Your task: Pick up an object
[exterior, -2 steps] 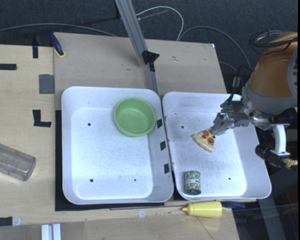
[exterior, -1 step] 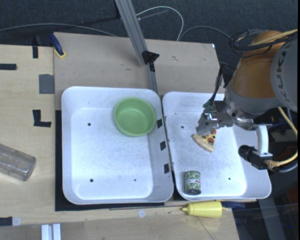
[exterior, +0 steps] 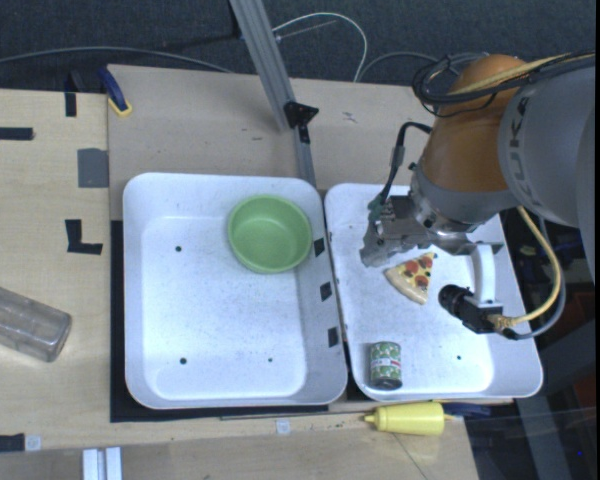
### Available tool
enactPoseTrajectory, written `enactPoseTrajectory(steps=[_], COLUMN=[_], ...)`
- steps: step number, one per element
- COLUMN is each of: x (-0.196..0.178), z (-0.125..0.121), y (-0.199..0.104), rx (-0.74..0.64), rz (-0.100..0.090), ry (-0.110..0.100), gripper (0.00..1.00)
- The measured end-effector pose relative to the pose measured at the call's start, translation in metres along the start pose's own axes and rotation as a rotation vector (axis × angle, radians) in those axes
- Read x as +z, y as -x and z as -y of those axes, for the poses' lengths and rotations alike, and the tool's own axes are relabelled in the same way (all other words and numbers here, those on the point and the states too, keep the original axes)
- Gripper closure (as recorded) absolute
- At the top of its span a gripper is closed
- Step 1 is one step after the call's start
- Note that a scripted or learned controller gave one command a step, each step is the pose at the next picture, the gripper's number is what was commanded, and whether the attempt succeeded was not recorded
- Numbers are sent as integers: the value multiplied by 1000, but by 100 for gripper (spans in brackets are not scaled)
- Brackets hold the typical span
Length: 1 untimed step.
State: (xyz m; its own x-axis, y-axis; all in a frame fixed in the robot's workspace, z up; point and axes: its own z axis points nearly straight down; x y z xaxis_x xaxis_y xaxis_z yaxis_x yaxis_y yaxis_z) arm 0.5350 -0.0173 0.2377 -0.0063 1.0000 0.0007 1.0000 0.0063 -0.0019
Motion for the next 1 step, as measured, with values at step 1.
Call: enactPoseTrajectory(steps=[1], x=[11], z=[-3], y=[-62], rx=[-1], rz=[-1], ry=[-2], gripper=[100])
